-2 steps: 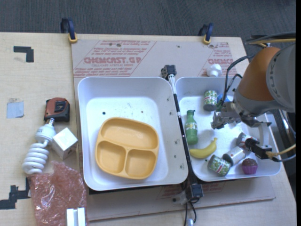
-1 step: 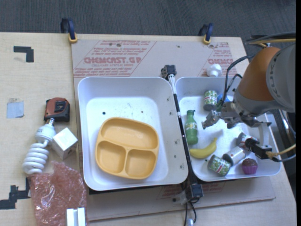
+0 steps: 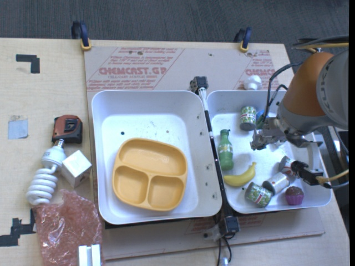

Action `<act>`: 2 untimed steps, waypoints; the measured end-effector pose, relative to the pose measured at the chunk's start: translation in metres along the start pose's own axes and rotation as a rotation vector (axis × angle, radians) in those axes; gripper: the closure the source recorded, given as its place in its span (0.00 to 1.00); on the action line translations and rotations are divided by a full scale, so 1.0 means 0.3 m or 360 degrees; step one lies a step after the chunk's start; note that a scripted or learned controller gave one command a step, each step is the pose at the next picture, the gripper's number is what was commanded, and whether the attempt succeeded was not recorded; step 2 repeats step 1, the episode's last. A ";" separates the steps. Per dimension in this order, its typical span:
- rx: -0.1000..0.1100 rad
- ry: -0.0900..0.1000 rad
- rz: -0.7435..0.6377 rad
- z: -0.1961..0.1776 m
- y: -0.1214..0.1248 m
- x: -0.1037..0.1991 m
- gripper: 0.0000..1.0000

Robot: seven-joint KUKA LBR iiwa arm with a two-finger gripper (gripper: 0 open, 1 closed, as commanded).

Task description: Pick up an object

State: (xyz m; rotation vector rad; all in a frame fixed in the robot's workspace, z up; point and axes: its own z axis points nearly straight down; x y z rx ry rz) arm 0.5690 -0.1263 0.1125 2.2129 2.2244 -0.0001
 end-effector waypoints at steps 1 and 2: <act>0.0000 0.0000 0.0000 0.000 0.000 0.000 0.00; 0.0000 0.0000 0.0000 0.000 0.000 0.000 0.00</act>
